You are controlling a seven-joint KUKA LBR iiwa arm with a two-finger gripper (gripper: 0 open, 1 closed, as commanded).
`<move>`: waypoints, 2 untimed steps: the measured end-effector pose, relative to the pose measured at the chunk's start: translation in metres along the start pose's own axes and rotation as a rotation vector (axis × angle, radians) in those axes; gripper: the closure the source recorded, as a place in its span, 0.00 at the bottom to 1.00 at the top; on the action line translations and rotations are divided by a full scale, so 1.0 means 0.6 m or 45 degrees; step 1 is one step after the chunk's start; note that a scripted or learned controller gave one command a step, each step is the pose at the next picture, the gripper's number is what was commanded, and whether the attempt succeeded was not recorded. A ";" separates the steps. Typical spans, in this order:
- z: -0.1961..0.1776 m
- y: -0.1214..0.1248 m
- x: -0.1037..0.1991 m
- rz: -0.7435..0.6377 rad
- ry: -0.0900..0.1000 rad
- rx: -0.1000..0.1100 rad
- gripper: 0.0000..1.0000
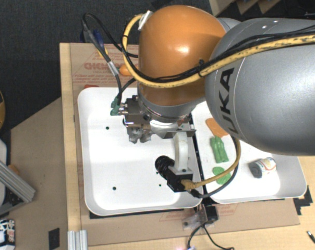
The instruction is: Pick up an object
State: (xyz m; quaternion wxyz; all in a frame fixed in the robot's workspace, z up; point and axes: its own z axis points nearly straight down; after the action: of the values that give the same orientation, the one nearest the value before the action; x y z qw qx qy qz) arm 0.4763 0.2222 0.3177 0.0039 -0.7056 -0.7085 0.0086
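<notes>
Your gripper (138, 131) hangs over the left bin (103, 163), tucked under the wrist so that you cannot tell whether it is open or closed, and no object shows beneath it. The likely targets lie across the dividing wall in the right bin (285, 191): an orange scrap (216, 127) nearest the gripper, a green strip (218, 150) just past it, and a small grey cylinder (262, 167) farthest off. Judge this reach as aimed at bare floor, unless the wrist hides something.
</notes>
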 end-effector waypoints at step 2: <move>-0.222 0.001 -0.080 0.012 0.006 -0.019 1.00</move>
State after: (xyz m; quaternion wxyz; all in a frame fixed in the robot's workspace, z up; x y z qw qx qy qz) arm 0.4793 0.1752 0.4510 0.0004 -0.7089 -0.7053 0.0018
